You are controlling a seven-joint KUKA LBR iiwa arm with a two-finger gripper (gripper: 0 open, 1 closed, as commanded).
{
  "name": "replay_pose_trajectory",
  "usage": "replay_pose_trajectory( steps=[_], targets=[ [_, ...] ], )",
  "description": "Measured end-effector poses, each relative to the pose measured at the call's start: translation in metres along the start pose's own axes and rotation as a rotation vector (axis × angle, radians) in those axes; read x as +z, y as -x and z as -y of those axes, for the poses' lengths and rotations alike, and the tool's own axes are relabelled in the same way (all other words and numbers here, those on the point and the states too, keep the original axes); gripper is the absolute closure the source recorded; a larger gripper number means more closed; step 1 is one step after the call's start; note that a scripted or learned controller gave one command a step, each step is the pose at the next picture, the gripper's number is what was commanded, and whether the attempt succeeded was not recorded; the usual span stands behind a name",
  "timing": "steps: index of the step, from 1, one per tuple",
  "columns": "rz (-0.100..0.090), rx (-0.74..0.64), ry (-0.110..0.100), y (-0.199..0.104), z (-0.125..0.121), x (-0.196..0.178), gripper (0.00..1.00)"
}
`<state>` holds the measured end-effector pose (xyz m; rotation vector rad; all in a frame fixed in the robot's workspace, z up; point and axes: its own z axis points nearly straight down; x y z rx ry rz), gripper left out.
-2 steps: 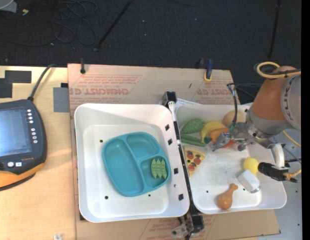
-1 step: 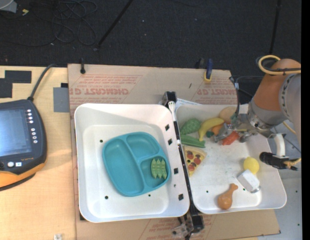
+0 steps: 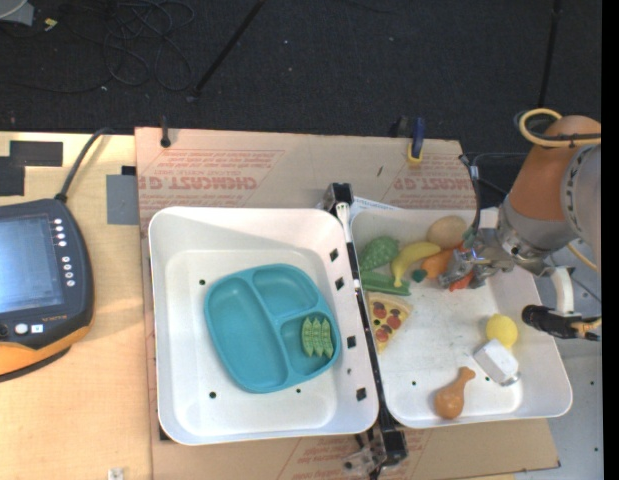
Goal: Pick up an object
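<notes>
Reached in from the right with the grey arm and its orange band (image 3: 545,183), low over the far part of the right-hand shallow white bin (image 3: 549,393). Set the two-finger gripper (image 3: 467,268) down among toy foods there, just beside a yellow plastic banana (image 3: 417,255) and a small orange piece (image 3: 438,264), near a leafy green toy vegetable (image 3: 380,257) and a tan egg-shaped ball (image 3: 447,231). Could not tell how far apart the gripper stood, nor whether anything sat within it. Elsewhere in that bin: a toy pizza slice (image 3: 386,317) against the left wall, a round yellow lemon (image 3: 501,329), a white block (image 3: 496,361), a brown toy drumstick (image 3: 453,392). In the left-hand white bin (image 3: 179,268): a teal divided plate (image 3: 254,328) with a green ridged toy (image 3: 316,336) in one compartment.
</notes>
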<state>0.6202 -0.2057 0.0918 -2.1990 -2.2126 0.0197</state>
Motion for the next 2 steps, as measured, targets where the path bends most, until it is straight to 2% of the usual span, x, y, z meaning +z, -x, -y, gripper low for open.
replay_pose_trajectory(
  steps=[1,2],
  targets=[
    [0.005,0.007,0.02,-0.051,0.067,0.007,1.0],
    [0.002,-0.003,0.026,-0.141,0.09,-0.096,1.0]
  ],
)
